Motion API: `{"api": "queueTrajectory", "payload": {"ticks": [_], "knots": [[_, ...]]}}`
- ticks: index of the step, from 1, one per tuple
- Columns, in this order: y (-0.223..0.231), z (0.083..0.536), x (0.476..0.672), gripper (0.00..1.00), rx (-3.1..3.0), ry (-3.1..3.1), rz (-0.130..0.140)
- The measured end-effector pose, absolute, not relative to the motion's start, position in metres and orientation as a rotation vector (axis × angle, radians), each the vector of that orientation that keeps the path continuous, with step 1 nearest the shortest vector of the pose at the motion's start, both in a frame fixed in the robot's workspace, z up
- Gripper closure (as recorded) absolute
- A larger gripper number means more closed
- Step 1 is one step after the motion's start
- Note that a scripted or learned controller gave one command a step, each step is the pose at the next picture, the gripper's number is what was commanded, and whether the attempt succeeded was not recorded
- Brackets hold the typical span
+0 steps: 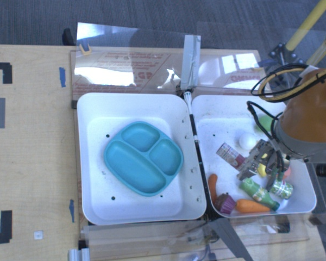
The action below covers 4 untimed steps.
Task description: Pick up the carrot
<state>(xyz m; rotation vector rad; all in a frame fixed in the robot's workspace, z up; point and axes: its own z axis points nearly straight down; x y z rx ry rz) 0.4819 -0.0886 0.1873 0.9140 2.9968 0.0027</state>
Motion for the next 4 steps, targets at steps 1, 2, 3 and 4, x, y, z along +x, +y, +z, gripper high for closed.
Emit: {"api": "queueTrajectory", "payload": {"ticks": [1, 2, 3, 4], "knots": [[-0.112, 0.191, 0.48, 1.0, 1.539, 2.735, 0.001], [-0.059, 0.184, 0.48, 1.0, 1.965, 2.453, 0.0], [-0.011, 0.183, 0.483, 1.0, 2.392, 2.037, -0.002], [-0.012, 0.184, 0.484, 0.0, 2.393, 2.035, -0.002]]}}
